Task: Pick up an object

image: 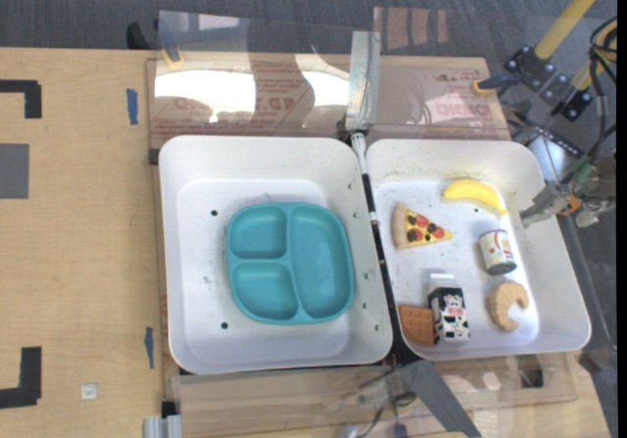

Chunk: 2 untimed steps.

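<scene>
The right white bin [554, 333] holds several toy foods. A yellow banana [473, 193] lies near its back, with a pizza slice [419, 228] to the left of it. A small can [497, 252] stands toward the right wall, and a bitten pastry [507, 305] lies in front of the can. A black-and-white milk carton [449, 313] and a brown cracker [417, 324] sit at the front. My gripper [554, 203] hangs over the bin's right rim, right of the banana and above the can, touching no object.
The left white bin [186, 230] holds a teal divided plate [290, 262]. A clear plastic wall [294, 83] stands behind both bins. Cables and a yellow pole [578, 5] crowd the upper right. Wooden benchtop [69, 230] lies to the left.
</scene>
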Each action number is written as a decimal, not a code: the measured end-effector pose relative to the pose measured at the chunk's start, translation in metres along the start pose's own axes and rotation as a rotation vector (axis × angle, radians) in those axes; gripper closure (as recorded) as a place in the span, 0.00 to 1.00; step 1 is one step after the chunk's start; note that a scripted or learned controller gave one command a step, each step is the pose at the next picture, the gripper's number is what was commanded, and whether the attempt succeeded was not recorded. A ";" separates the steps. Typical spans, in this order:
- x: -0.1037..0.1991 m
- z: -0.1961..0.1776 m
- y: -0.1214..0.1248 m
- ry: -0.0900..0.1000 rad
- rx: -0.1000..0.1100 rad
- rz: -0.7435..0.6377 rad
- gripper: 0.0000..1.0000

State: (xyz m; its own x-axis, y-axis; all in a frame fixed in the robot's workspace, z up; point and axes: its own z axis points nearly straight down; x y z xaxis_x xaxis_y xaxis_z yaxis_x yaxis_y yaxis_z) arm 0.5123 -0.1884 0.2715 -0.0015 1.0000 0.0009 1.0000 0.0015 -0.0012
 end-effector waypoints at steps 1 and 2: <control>0.026 -0.027 0.065 -0.001 -0.005 -0.004 0.00; 0.050 -0.129 0.124 -0.003 -0.011 -0.004 0.00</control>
State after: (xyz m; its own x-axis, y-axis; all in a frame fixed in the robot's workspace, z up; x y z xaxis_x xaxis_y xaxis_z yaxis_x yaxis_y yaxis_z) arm 0.6365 -0.1384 0.4001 -0.0058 1.0000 -0.0019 0.9999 0.0058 0.0100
